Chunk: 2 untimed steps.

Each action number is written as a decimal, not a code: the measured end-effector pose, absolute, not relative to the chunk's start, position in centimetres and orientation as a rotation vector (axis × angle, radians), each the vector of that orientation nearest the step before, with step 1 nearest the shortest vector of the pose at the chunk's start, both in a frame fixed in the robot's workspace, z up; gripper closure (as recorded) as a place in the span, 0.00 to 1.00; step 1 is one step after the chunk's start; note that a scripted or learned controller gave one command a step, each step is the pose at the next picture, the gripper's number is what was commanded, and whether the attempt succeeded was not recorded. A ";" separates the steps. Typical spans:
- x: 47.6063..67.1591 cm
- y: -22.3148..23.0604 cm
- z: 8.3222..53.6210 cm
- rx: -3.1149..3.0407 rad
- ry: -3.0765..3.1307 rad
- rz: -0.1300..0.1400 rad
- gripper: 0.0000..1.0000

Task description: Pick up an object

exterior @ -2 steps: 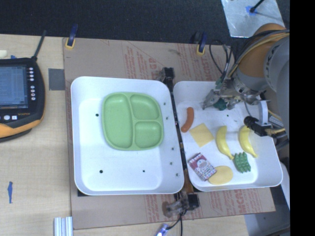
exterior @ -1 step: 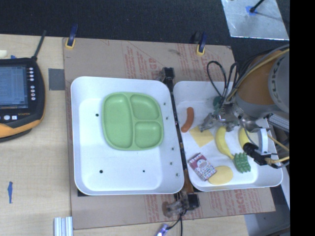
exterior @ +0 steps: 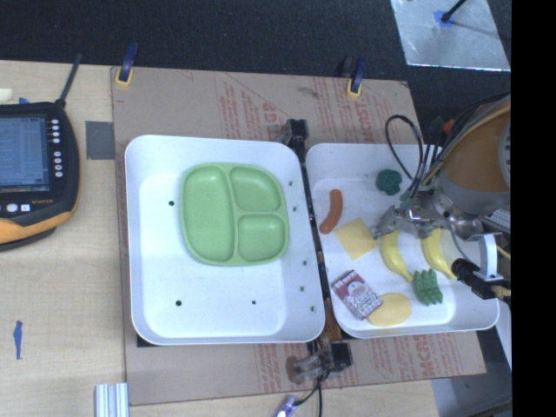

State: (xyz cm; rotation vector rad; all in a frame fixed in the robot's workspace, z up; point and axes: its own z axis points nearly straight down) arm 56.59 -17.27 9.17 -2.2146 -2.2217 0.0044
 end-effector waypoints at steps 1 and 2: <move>56.6 -17.4 10.2 -2.211 -2.225 0.009 1.00; 65.7 -11.3 10.8 -2.215 -2.225 0.001 1.00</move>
